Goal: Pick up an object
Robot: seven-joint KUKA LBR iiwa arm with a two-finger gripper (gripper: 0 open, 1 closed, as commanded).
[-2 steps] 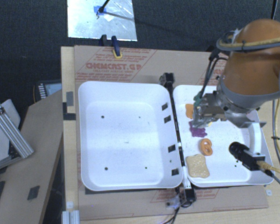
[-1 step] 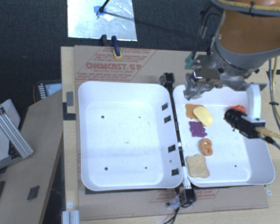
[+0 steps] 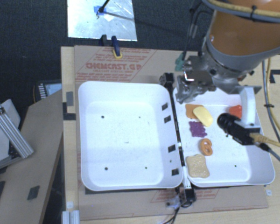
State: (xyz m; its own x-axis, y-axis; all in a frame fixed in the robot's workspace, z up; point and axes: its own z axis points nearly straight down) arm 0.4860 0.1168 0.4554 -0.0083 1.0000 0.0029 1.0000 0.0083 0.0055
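My gripper (image 3: 184,95) hangs over the back left corner of the right bin (image 3: 242,174), just behind the toys. An orange piece (image 3: 192,110) and a yellow piece (image 3: 203,115) lie together below it. A purple grape bunch (image 3: 197,129), an orange pretzel (image 3: 206,147) and a tan bread slice (image 3: 198,166) run down the bin's left side. A red object (image 3: 236,110) peeks out at the right, partly hidden by the arm's white and black attachment (image 3: 235,126). Nothing shows between the gripper's tips.
The left bin (image 3: 84,139) sits beside the right one, with a black-clipped divider (image 3: 173,129) between them. The big grey and orange arm (image 3: 245,27) covers the back right. A shiny sheet (image 3: 101,13) lies behind the bench.
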